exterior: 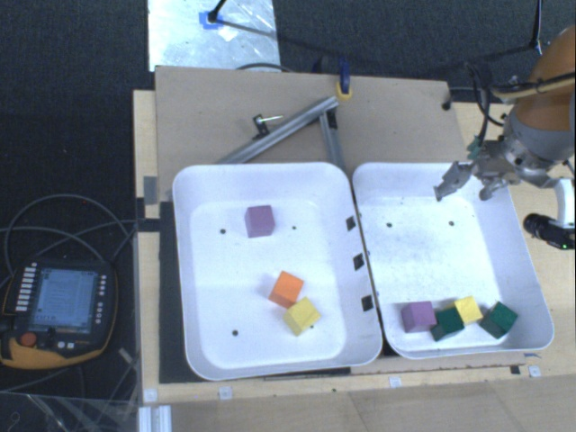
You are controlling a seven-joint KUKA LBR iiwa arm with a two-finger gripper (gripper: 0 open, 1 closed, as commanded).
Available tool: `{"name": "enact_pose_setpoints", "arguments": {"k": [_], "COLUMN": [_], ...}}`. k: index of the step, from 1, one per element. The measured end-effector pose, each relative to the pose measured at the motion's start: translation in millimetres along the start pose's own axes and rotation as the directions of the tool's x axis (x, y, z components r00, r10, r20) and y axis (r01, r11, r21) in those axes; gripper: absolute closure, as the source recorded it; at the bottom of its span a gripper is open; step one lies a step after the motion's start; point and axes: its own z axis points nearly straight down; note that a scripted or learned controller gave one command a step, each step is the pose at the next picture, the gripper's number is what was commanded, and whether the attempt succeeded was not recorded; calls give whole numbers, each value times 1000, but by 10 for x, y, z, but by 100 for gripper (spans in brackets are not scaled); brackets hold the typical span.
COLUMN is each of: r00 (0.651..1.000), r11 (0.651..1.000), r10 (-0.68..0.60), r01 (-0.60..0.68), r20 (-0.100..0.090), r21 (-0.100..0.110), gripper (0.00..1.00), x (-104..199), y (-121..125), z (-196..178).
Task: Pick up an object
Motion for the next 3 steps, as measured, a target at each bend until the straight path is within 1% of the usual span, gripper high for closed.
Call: {"name": "enact_pose_setpoints", "arguments": {"k": [1,2,3], "r00": [1000,1000,1000], "r11": [1000,1000,1000], "r10": [0,1,3], "r01": [0,-1,-3], "r20": [1,0,0], "r21": [0,3,3], "gripper": [0,0,0], "x": [0,-2,-65], "y": [0,20,66], "z": [-1,411,859]}}
